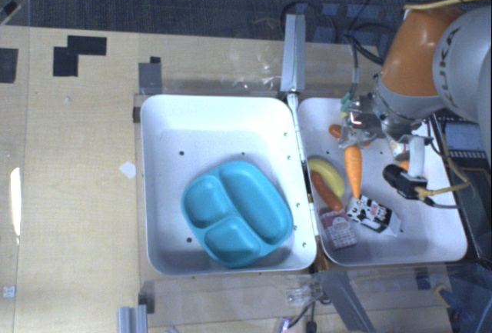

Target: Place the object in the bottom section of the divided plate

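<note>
the divided plate (237, 212) is blue, with three compartments, and lies in the near half of the left bin (165, 131), turned at a slant, so its one large section runs along the right side and two smaller sections sit at the left and the near end. all three sections are bare.

just across the rim between the bins, the right bin (438, 239) holds the loose things. nearest the camera is a small packet (338, 230) with a printed label, and beside it a black-and-white patterned object (369, 213) that reaches toward the bin's middle. a little farther back a reddish sausage-like piece (326, 191) lies against a yellow banana (326, 173), both close to the dividing rim. a carrot (353, 170) lies next to them, its narrow end pointing toward the camera and its thick end up under the gripper (355, 131).

the gripper is over the far part of the right bin, just above the carrot's thick end; its fingers are hidden among wrist hardware and cables, so i cannot tell how far apart they are or whether they grasp anything. a small orange-red bit (335, 131) shows just left of it. behind it the grey arm (453, 54) with its orange band rises toward the right.
</note>
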{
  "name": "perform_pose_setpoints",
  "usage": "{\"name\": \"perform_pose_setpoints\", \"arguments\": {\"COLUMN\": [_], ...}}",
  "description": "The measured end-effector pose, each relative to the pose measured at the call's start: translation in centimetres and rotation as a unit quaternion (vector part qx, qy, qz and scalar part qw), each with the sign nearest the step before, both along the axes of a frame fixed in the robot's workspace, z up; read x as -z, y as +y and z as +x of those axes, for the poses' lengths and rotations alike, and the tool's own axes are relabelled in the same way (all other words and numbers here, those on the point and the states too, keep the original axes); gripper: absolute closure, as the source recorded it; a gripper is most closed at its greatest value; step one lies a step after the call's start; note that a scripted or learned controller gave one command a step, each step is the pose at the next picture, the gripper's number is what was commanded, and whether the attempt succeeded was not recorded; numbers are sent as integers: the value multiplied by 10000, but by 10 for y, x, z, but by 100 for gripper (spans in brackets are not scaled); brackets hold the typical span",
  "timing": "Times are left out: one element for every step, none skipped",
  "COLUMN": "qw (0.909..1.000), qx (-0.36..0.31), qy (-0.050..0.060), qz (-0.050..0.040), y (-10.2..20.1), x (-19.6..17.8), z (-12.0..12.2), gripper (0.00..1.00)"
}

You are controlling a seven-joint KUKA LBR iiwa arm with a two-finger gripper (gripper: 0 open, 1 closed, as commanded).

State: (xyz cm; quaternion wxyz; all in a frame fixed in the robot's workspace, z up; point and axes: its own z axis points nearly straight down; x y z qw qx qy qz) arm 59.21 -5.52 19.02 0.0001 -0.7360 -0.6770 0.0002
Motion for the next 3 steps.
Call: {"name": "perform_pose_setpoints", "arguments": {"qw": [9994, 9993, 9986], "qx": [-356, 366, 533], "qy": [-5, -5, 12], "qz": [1, -4, 4], "y": [-12, -4, -34], "x": [8, 8, 82], "z": [-9, 78, -3], "gripper": [100, 100, 100]}}
